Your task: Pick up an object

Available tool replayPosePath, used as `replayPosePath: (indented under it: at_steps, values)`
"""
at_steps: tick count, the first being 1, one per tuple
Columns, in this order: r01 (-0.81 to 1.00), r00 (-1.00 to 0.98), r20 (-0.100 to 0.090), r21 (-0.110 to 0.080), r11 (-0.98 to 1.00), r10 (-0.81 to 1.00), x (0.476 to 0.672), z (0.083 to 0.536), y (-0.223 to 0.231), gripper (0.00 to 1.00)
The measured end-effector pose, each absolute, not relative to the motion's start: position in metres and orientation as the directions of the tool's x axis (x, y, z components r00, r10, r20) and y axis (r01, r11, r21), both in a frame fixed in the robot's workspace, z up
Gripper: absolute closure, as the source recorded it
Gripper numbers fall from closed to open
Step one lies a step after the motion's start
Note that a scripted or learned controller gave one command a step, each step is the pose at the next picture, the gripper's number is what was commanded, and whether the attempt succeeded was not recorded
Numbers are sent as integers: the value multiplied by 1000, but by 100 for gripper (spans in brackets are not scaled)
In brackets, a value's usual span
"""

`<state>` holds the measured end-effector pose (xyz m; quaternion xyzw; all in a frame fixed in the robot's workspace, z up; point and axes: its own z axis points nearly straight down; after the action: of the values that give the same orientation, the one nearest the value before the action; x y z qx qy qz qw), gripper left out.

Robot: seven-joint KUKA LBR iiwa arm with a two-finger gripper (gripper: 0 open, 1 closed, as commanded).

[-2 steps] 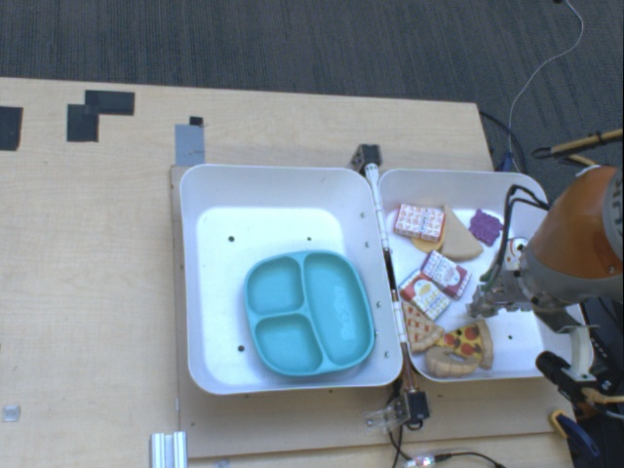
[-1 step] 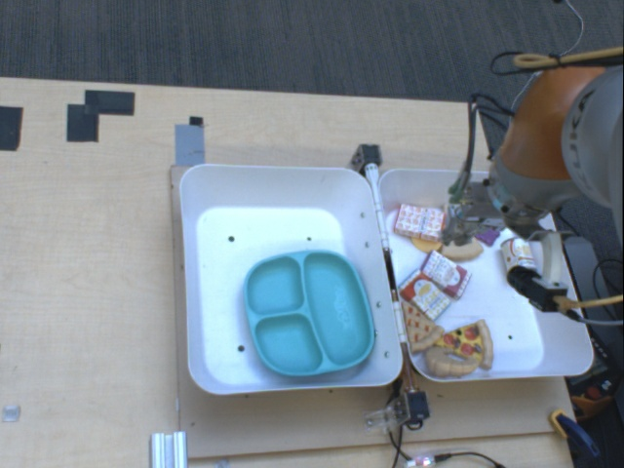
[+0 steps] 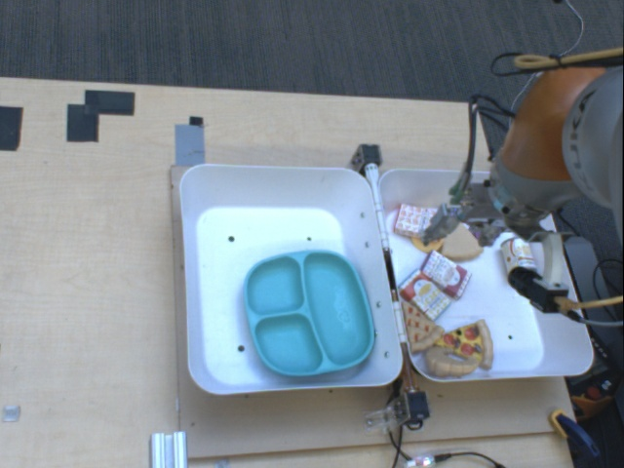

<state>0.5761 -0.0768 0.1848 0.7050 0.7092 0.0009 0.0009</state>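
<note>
The pale wooden table [image 3: 88, 291] is lying open to the left. The left shallow white bin [image 3: 210, 261] is carrying a turquoise three-compartment plastic plate [image 3: 310, 312], with bare floor showing behind it. The right shallow white bin [image 3: 546, 344] is crowding small food toys along its left wall: red-and-white packets [image 3: 436, 286], a pizza slice toy [image 3: 466, 339]. The grey arm with orange band [image 3: 546, 135] is covering the bin's rear right. The dark gripper [image 3: 450, 218] is hanging over a tan round toy [image 3: 462, 246]; jaws' spread cannot be determined.
</note>
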Motion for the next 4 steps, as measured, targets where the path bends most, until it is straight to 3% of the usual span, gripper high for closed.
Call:
replayPosePath:
  at_steps: [1, 2, 3, 4]
  values:
    - [1000, -4, -3, 17, 4, 1000, 551, 101, -92, 0]
    - [1000, -8, -3, 22, 8, 1000, 553, 112, -91, 100]
    - [1000, -8, -3, 21, 8, 1000, 553, 112, -91, 0]
    - [1000, -2, -1, 20, 2, 1000, 493, 91, -104, 0]
